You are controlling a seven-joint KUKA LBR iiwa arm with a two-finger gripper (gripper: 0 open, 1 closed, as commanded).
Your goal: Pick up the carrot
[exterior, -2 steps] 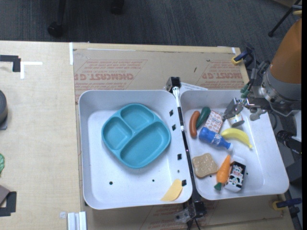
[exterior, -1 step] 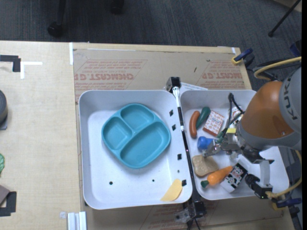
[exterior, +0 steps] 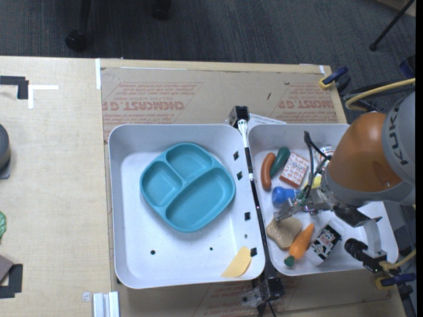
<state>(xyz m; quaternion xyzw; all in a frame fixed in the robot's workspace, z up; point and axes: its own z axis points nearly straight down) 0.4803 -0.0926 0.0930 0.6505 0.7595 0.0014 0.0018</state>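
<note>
1. Camera view, taking the biggest things first: two white bins sit side by side in the lower half of the frame, the left bin (exterior: 125,177) at centre and the right bin (exterior: 386,240) at lower right.
2. The grey arm (exterior: 370,160), with its orange band, comes in from the right edge and covers much of the right bin's upper right part.
3. A blue divided plate (exterior: 188,187) lies in the middle of the left bin, with a yellow cheese wedge (exterior: 238,264) near that bin's lower right corner.
4. The gripper (exterior: 291,211) hangs at the centre of the right bin, just above a bread slice (exterior: 283,232); its metal fingers look slightly parted with nothing between them.
5. The carrot (exterior: 301,243) lies tilted at the bin's lower edge, touching the bread's right side, green tip at lower left.
6. A hot dog (exterior: 267,170) and a blue piece (exterior: 283,195) lie above the gripper.
7. To do this well, I judge the gripper should shift toward lower right, turn so the fingers straddle the carrot's width, and descend clear of the bread.
</note>
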